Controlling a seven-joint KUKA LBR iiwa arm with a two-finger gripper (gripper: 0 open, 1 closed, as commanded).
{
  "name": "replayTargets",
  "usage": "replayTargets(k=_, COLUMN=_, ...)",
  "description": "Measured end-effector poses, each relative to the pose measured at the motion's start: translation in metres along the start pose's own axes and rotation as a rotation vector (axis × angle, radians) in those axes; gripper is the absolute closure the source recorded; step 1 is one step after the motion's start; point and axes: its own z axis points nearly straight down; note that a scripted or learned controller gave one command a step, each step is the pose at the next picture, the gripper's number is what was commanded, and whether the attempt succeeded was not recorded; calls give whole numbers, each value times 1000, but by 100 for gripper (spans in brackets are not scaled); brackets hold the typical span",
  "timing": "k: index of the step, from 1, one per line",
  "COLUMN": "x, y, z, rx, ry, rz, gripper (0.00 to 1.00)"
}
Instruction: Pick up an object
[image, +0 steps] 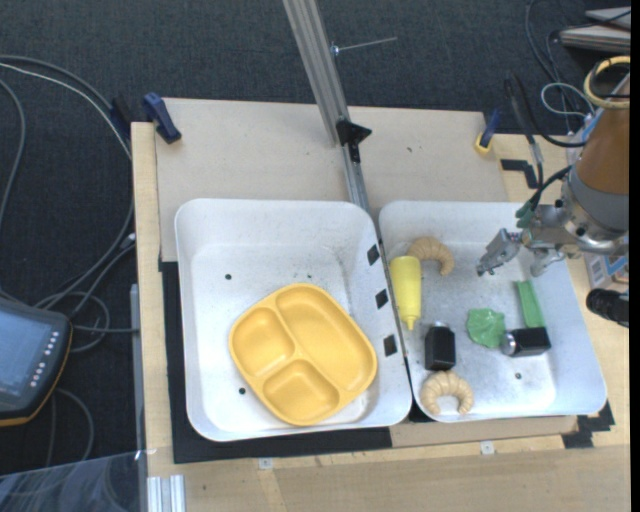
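Overhead view of the bench (250, 150) with two shallow white bins set side by side. The landmark for all positions is the yellow squeeze bottle (405, 288), which lies along the left wall of the right bin (570, 385), nozzle toward the near edge.

Left bin (200, 240), to the left of the bottle — holds a yellow three-compartment tray (302, 352), lying flat toward the near side.

Right bin contents, relative to the bottle: a tan croissant (433, 253) just beyond and to its right, near the cap end; a black block (439, 347) near its nozzle, slightly right; a second croissant (447, 392) nearer the viewer than the block, beside the bin's front wall; a crumpled green piece (486, 327) farther right; a black-and-silver cylinder (527, 342) just beside the green piece; a green stick (528, 302) beyond the cylinder.

The gripper (517, 253) hangs over the right bin's far right part, well to the right of the bottle — fingers spread, with nothing between them. The arm (605, 170) enters from the right.
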Motion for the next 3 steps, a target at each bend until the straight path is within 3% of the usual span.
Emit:
replayTargets(k=1, x=0, y=0, z=0, rx=-1, ry=0, rz=0, gripper=0)
replayTargets(k=3, x=-9, y=6, z=116, rx=6, ry=1, rz=1, gripper=0)
